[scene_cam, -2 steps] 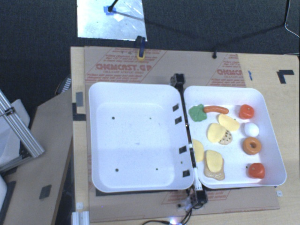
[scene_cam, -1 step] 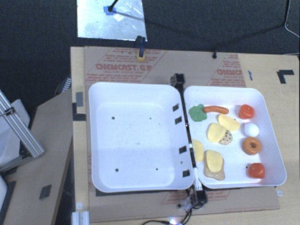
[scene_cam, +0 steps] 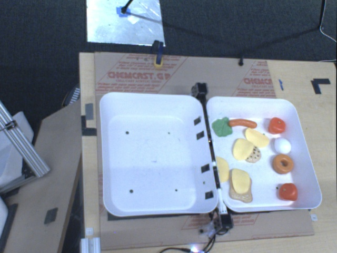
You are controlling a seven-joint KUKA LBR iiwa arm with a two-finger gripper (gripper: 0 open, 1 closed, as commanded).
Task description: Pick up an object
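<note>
- Pincer state cannot be told from this view, neither how far open it is nor whether it has hold of anything; nothing among the objects looks lifted.
- Step in hand, as I judge it: the very start, with a target yet to be chosen and approached.
- Right bin (scene_cam: 266, 186), right of centre in the frame, holds all the candidates, which look like toy food.
- Along its upper part lie a green leafy piece (scene_cam: 222, 126), a slim orange-red sausage (scene_cam: 242, 123) touching it, and a red tomato (scene_cam: 277, 125).
- Down its right side sit a white egg (scene_cam: 283, 145), a brown doughnut (scene_cam: 283, 164) and a second red piece (scene_cam: 288, 192), each apart from the others.
- In the middle, yellow slices (scene_cam: 242, 149) overlap a speckled cookie (scene_cam: 254, 155); lower down, a yellow slice lies on a tan bread piece (scene_cam: 241, 188).
- Left bin (scene_cam: 152, 157) shows a bare white floor.
- Both bins rest on a printed cardboard sheet (scene_cam: 142, 73) on the table (scene_cam: 87, 88).
- Next move calls for a descent over an isolated piece; the doughnut or the egg seems easier than the stacked slices, which may slip or come up together.
</note>
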